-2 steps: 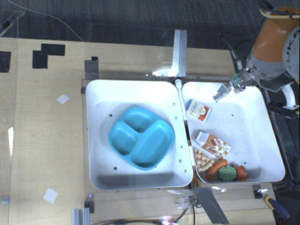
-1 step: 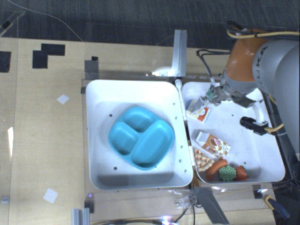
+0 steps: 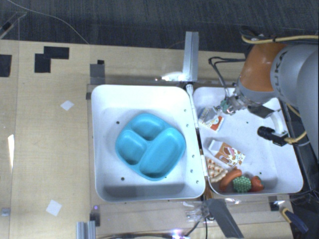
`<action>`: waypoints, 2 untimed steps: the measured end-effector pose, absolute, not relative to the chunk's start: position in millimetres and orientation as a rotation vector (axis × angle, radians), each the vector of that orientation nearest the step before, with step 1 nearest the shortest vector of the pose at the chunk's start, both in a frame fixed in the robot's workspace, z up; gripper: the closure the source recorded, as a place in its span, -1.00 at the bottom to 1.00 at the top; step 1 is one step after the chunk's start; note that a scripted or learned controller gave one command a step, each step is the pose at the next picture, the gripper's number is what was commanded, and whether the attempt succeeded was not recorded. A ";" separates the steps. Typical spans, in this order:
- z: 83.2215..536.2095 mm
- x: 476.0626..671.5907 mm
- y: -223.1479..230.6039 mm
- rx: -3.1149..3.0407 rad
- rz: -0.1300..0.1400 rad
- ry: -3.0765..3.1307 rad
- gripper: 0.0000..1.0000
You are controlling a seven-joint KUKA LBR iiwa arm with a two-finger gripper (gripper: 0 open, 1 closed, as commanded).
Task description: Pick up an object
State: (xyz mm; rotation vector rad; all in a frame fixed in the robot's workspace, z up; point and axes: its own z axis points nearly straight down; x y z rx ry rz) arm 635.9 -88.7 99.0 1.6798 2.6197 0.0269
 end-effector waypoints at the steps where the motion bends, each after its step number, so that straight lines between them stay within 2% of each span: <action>1: 88.2 610.9 -89.5 1.609 0.007 2.688 -1.00; 2: 186.5 587.1 -73.8 1.773 0.006 2.586 -1.00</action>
